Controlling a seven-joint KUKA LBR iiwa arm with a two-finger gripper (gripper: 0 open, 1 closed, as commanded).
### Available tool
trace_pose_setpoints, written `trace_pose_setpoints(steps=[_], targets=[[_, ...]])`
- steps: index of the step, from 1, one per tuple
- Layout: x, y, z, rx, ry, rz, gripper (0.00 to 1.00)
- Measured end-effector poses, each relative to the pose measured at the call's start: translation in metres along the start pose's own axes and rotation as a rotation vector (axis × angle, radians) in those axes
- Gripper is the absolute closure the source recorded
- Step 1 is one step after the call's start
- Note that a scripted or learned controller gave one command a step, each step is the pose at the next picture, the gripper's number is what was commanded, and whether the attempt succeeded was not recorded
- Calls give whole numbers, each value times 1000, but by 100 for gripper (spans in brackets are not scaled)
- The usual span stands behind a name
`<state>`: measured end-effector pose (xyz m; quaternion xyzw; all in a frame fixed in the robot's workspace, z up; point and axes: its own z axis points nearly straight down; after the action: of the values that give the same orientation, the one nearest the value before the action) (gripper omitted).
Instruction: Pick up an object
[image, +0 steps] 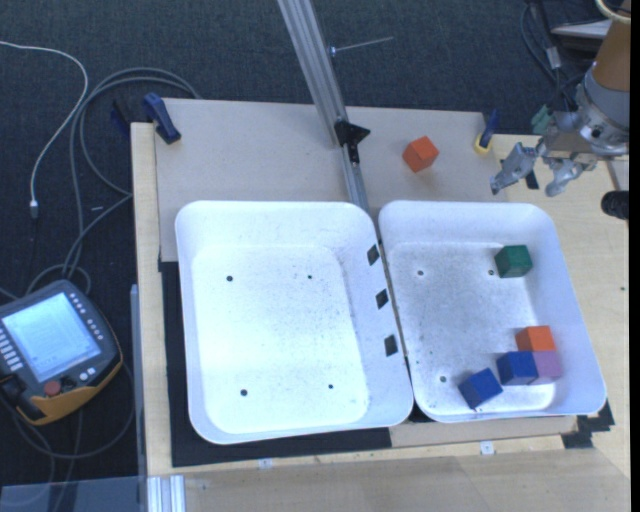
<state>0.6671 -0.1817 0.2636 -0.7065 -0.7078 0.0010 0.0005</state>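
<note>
The right bin holds a green cube near its far right side. At its near right corner sit an orange cube, a pink block and two blue cubes. My gripper hangs above the bench just beyond the right bin's far right corner, well clear of the cubes. Its two fingers are spread apart with nothing between them.
The left bin lies beside the right one. An orange cube rests on the bench behind the bins. A metal post slants up from the bench's back middle. Blue clamps grip the bench edge. A teach pendant lies on the floor at left.
</note>
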Motion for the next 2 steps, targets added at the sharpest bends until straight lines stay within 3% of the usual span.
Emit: trace_pose_setpoints(steps=[1,2], targets=[[12,-18,9,1,1,1,0],[-29,-55,142,8,3,5,0]])
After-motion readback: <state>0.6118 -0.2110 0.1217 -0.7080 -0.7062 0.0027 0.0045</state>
